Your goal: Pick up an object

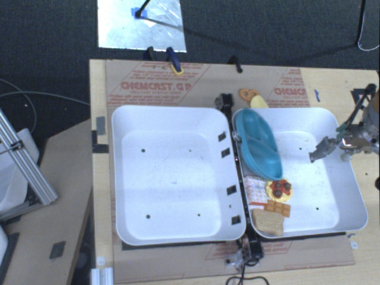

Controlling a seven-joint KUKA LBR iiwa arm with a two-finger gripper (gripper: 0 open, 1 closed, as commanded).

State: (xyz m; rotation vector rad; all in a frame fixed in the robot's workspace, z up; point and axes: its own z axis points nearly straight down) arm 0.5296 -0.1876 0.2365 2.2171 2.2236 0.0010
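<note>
Dark carpet surrounds the cardboard-topped bench (178, 82), which carries two shallow white bins. From my seat I see the two-finger gripper (320, 150) hanging over the right-hand white bin (332, 218), near its far right side; whether it is parted or closed I cannot tell. Along that bin's left wall lie an oval blue plastic divided dish (259, 142), a small round red-topped toy pastry (279, 189), a tan waffle piece (278, 208) and a beige bread slice (268, 222). All sit well apart from the gripper. The left-hand white bin (172, 171) sits beside it.
</note>
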